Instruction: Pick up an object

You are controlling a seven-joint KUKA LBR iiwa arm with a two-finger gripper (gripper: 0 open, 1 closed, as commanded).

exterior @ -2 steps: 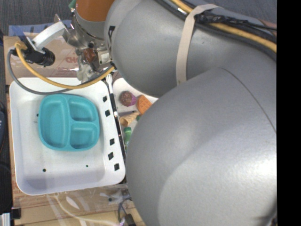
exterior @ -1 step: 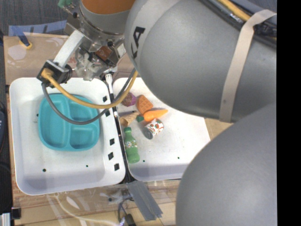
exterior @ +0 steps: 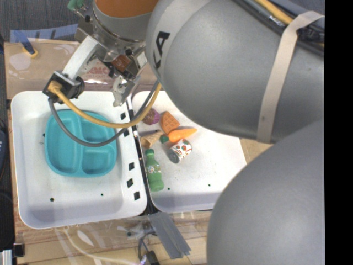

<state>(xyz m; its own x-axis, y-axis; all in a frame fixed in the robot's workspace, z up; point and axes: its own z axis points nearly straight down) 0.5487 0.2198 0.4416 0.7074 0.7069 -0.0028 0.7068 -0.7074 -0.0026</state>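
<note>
My gripper (exterior: 122, 90) hangs over the back end of the ridge between the two bins, high above their floors, and nothing shows in it. The right bin (exterior: 220, 173) holds an orange carrot (exterior: 182, 132), an orange-brown block (exterior: 169, 120), a purple piece (exterior: 151, 116), a small printed can (exterior: 181, 149) lying on its side, a green bottle (exterior: 154, 171) along the left wall and a small tan piece (exterior: 146, 142). These lie below and to the right of the gripper. A blue divided tray (exterior: 83, 143) rests in the left bin (exterior: 33, 192).
A yellow and a grey cable (exterior: 94, 125) loop down from the wrist over the blue tray. The arm's large grey links (exterior: 231, 59) cover the right bin's back right part. Silver tape (exterior: 168, 233) lies on the bench in front of the bins.
</note>
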